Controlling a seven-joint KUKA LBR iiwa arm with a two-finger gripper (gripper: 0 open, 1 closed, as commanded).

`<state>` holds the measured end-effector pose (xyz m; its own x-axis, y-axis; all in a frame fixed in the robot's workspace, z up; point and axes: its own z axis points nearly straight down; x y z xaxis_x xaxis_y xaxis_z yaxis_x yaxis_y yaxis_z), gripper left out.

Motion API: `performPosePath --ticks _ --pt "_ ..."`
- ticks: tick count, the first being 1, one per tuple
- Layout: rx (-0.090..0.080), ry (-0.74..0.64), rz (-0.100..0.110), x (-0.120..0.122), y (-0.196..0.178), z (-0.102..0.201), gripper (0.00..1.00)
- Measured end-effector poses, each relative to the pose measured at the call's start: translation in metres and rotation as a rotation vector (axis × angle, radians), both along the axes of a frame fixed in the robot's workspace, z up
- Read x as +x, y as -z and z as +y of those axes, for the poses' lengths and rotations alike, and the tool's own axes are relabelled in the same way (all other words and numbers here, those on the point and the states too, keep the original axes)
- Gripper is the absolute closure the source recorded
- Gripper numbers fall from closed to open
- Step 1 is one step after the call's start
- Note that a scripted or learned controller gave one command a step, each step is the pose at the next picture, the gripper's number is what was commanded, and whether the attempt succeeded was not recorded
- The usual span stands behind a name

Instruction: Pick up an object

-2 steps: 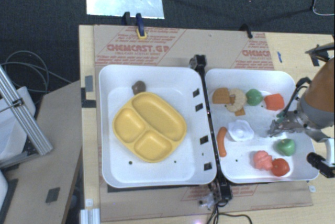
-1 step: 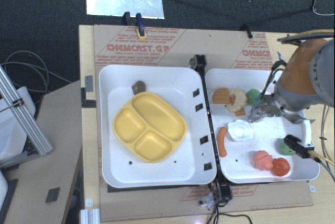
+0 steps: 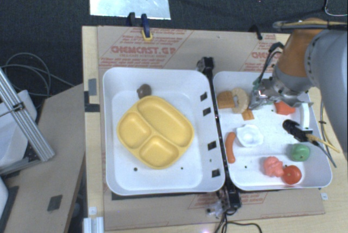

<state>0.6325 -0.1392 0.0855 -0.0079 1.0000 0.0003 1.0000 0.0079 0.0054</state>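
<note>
My gripper (image 3: 258,97) hangs low over the far part of the right bin (image 3: 321,172), just right of a tan bread piece (image 3: 232,99). A small orange cracker (image 3: 248,115) lies just below the gripper. To its right, an orange-red piece (image 3: 284,108) sits partly under the wrist. Further forward lie a white cup (image 3: 248,135), a reddish sausage (image 3: 230,147), a pink lump (image 3: 272,166), a red tomato (image 3: 292,174) and a green apple (image 3: 298,152). I see nothing between the gripper's tips.
The left bin (image 3: 119,172) holds a yellow divided plate (image 3: 155,131) and a small brown object (image 3: 143,90) at its far side. A black-clipped divider (image 3: 213,117) runs between the bins. The arm (image 3: 321,57) covers the right bin's far right corner.
</note>
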Motion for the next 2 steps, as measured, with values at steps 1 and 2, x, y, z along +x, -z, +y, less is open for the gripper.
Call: performPosePath --ticks 1,2 --pt "0.000 0.004 0.007 -0.003 0.001 -0.002 0.00" --pt "-0.004 0.009 0.001 0.009 -0.001 0.027 0.00"
